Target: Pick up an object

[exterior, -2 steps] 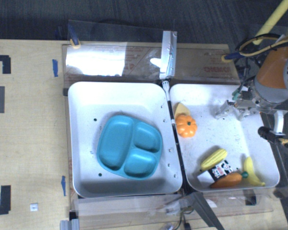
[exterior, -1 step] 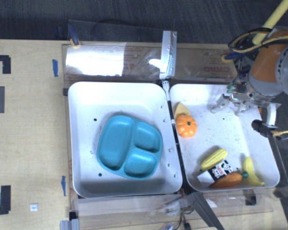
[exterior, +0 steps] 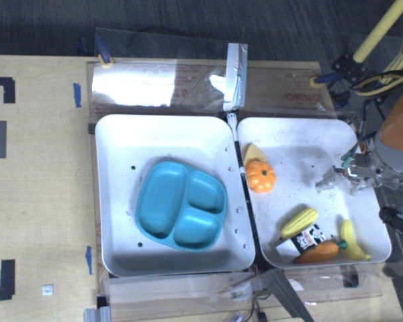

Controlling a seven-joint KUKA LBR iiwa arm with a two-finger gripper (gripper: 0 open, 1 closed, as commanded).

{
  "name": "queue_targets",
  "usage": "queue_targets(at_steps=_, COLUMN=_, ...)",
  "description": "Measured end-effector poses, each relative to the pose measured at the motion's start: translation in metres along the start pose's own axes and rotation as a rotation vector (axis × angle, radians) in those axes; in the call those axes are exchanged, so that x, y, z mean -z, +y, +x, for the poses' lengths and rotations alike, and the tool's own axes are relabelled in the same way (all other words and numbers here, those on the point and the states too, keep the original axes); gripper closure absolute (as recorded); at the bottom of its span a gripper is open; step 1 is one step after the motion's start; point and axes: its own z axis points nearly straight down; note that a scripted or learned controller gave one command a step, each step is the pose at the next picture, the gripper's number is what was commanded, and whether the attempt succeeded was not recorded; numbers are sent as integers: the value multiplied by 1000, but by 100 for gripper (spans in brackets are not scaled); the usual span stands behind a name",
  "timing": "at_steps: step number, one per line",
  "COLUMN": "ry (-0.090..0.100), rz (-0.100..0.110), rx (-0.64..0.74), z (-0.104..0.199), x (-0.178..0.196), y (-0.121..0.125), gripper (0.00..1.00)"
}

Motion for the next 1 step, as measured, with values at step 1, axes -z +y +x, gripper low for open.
queue_targets(at_steps=1, ry=-11, rz=-7, rx=90, z=78, x=-29, y=89, gripper=0)
